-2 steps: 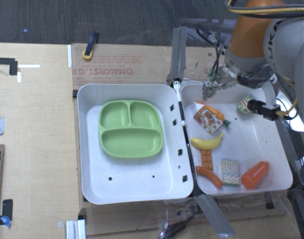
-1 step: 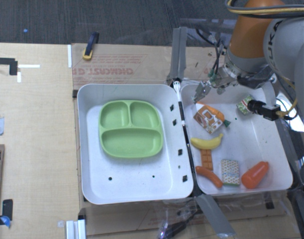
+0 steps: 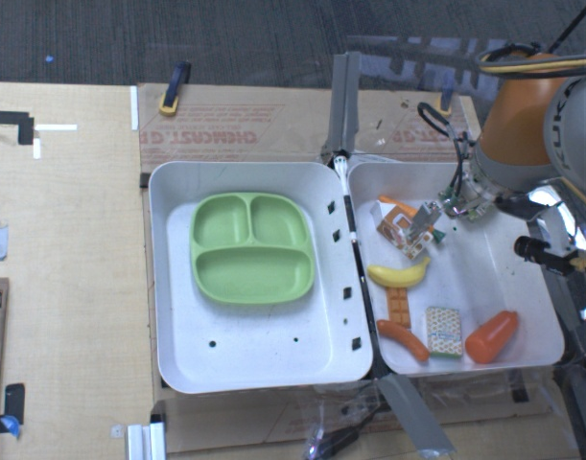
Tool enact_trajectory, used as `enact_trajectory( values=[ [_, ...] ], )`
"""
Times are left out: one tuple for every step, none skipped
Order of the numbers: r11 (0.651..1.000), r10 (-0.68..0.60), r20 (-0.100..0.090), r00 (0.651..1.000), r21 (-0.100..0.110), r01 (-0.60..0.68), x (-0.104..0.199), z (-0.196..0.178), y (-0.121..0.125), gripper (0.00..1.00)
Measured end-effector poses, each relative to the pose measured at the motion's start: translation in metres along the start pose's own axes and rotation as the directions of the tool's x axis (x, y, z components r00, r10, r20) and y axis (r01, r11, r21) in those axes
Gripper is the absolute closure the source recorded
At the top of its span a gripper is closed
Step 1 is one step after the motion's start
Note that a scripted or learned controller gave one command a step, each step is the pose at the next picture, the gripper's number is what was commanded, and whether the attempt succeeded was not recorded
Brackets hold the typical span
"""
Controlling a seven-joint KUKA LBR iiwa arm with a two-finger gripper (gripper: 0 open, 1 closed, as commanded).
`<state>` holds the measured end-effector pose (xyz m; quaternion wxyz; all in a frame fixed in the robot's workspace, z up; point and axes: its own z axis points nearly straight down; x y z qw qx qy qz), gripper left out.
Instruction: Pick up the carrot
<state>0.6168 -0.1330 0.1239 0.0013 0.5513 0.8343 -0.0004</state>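
Note:
The carrot (image 3: 491, 336) is a stubby orange-red cone lying in the front right corner of the right bin (image 3: 523, 286). My gripper (image 3: 425, 222) hangs over the back left part of that bin, far from the carrot. It is right beside a small orange and white packet (image 3: 401, 230), touching or nearly touching it. The grey arm with its orange band (image 3: 523, 113) reaches in from the right.
In the right bin lie a banana (image 3: 398, 275), an orange waffle piece (image 3: 399, 305), a reddish sausage (image 3: 404, 341) and a small pale box (image 3: 444, 332) just left of the carrot. The left bin (image 3: 168, 286) holds a green divided plate (image 3: 253, 248).

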Motion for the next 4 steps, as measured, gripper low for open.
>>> enact_trajectory(
  values=[
    [0.981, -0.193, 0.004, 0.981, -0.009, 0.193, -0.058, 0.003, -0.022, 0.0],
    [0.711, -0.703, 0.002, 0.711, -0.003, 0.703, -0.009, 0.021, 0.019, 0.0],
    [0.738, -0.675, 0.003, 0.738, -0.003, 0.675, 0.051, -0.07, 0.055, 0.0],
    [0.765, -0.644, 0.001, 0.765, -0.003, 0.644, 0.007, 0.031, 0.034, 0.0]
  ],
)
